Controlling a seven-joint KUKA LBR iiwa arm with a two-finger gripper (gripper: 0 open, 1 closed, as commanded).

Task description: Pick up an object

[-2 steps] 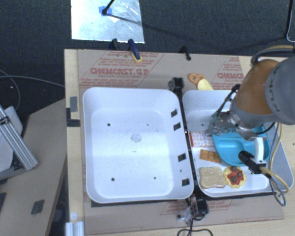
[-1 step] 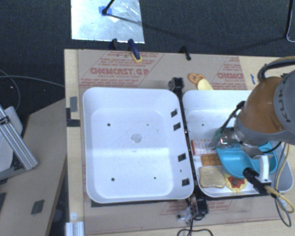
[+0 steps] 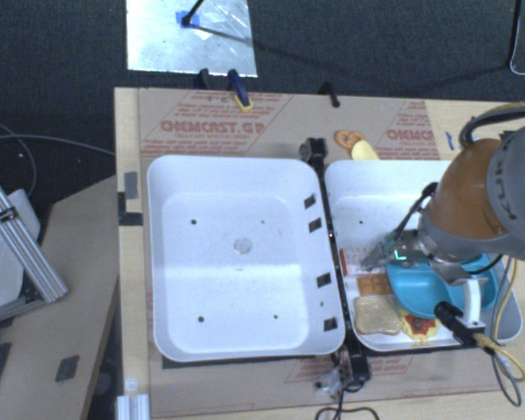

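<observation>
Our gripper (image 3: 387, 256) hangs low in the right bin (image 3: 367, 201), apparently to reach the clutter there; we cannot tell its state. Candidates crowd the near end: a blue cup (image 3: 420, 289) and toast slice (image 3: 377, 315).

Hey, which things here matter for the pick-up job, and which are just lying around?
Job:
two-finger gripper
right white bin
blue plastic bowl-like object
tan bread-slice toy
red-and-yellow piece

Lying about:
left white bin
yellow banana-like item
shiny foil sheet
blue clamp
</observation>
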